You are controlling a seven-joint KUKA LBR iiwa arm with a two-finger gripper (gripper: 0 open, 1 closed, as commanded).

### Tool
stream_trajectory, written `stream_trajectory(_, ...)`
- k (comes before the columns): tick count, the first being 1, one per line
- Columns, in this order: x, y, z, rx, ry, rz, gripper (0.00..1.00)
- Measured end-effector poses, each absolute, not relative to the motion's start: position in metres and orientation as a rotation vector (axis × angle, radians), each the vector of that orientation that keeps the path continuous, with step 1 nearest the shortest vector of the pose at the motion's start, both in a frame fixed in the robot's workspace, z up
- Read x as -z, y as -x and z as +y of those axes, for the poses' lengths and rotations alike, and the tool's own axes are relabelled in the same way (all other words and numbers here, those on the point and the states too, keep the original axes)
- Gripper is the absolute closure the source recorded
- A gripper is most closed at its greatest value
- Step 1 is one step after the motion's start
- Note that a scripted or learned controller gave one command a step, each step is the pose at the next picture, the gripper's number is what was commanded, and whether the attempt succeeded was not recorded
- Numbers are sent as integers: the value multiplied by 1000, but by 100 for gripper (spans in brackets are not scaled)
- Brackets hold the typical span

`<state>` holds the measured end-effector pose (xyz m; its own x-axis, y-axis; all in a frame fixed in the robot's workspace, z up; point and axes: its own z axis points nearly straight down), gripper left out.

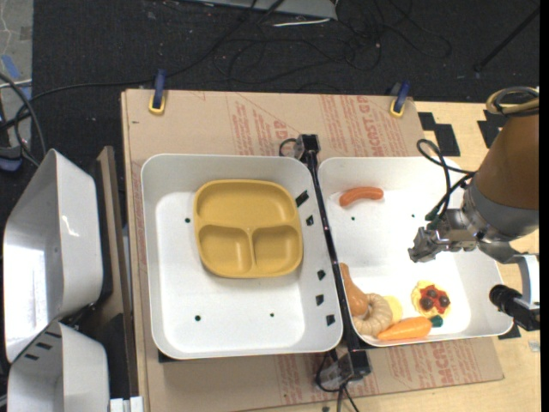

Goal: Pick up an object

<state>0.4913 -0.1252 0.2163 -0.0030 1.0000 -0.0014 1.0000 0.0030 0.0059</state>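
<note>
Above a plywood bench (pixel 257 118) bearing two shallow white bins, a grey KUKA arm (pixel 515 178) with an orange band reached in from the right, its two-finger gripper (pixel 426 245) hovering over the middle of the right bin (pixel 377 239). How far the dark fingers stood apart could not be told from this slanted angle, and nothing was visible between them.

Toy foods lay scattered in that right bin. A toy hot dog sausage (pixel 361 196) rested near the far left corner, its long axis running roughly left to right, with the right end tipped slightly toward the far wall. Along the near wall lay a toy carrot (pixel 405 328), its long axis also close to left-right, the green tip pointing right. Just beside the carrot's left end sat a tan croissant-like pastry (pixel 372 312), and from it a brownish drumstick-shaped piece (pixel 351 288) stretched up along the divider, its long axis running near to far. A small round toy pizza (pixel 431 299) with red and dark toppings sat just beyond the carrot's right end, nearly below the gripper.

The left bin (pixel 171 316) held a yellow three-compartment plate (pixel 249 227), lying flat toward the far side. Two blue-and-yellow clamps (pixel 157 93) gripped the bench's far edge, and black cables (pixel 240 41) trailed across the dark floor behind.
</note>
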Motion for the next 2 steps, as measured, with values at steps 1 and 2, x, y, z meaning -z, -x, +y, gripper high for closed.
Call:
stream_trajectory(1,-229,-492,-125,-2,-2216,2223,100)
stream_trajectory(2,-231,-503,-72,-2,-2212,2231,100)
